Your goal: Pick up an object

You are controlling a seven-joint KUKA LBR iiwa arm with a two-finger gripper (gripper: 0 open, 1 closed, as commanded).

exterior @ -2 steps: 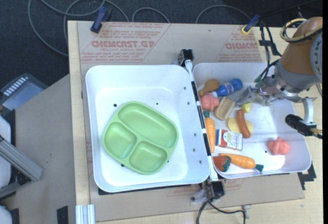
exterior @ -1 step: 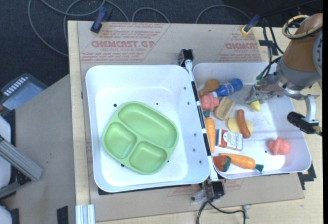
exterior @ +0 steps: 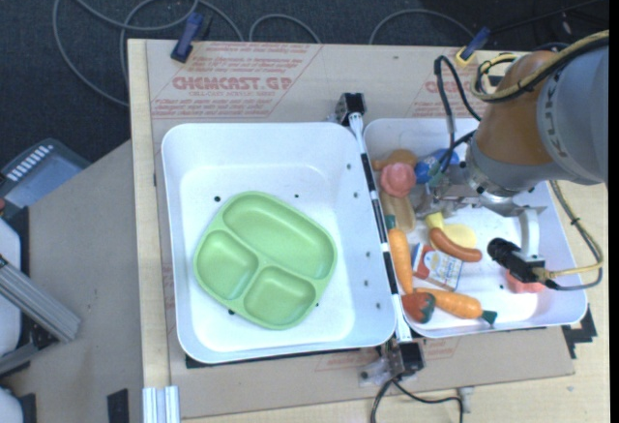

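Note:
My gripper (exterior: pixel 448 191) is low inside the right bin (exterior: pixel 571 300), near its back left part, with the grey arm and its orange band (exterior: pixel 513 116) above it. Just left of it lie a pink ball-shaped toy (exterior: pixel 397 178) and a tan bun (exterior: pixel 402 211). Below it, a red-brown sausage (exterior: pixel 456 245) rests on a yellow piece (exterior: pixel 458 231). Nothing is visibly held. Toward the front of the bin lie an upright orange carrot (exterior: pixel 399 259), a small white and red packet (exterior: pixel 441 267) and a second carrot (exterior: pixel 456 304).
In the left bin (exterior: pixel 184 160) lies a green divided plate (exterior: pixel 266 259). A small blue item (exterior: pixel 438 163) and an orange piece (exterior: pixel 400 159) sit at the back of the right bin. A pink item (exterior: pixel 528 287) lies at its front right.

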